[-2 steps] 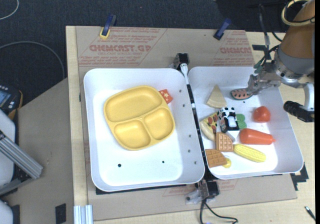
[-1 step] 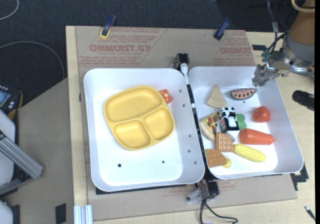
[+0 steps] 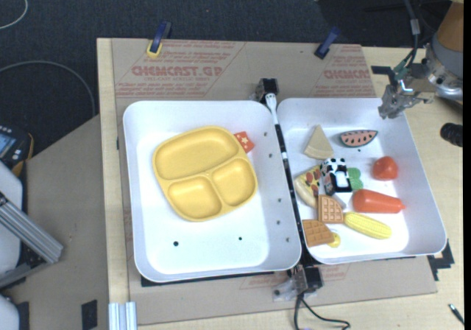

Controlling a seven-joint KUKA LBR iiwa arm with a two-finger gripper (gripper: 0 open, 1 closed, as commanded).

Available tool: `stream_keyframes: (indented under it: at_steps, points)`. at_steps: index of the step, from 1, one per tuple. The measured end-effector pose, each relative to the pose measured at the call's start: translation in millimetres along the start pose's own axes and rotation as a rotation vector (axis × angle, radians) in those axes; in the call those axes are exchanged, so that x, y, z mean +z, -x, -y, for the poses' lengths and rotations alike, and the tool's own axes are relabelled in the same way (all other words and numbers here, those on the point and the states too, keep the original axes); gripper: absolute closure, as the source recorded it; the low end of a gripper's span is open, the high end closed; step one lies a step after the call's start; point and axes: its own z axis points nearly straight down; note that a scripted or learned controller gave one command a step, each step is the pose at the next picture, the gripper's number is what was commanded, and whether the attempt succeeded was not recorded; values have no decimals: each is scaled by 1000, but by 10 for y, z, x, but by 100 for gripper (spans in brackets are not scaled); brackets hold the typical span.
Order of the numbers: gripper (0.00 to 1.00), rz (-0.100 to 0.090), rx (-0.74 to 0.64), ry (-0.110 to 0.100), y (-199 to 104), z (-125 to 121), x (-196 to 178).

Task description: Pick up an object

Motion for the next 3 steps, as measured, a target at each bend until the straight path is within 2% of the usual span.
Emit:
stream_keyframes:
  at_steps: [1,3]
  points:
    - [100,-5,-2,-9,-409,352,-86]
    - [100,-6,-2,-12,-1255,872,129]
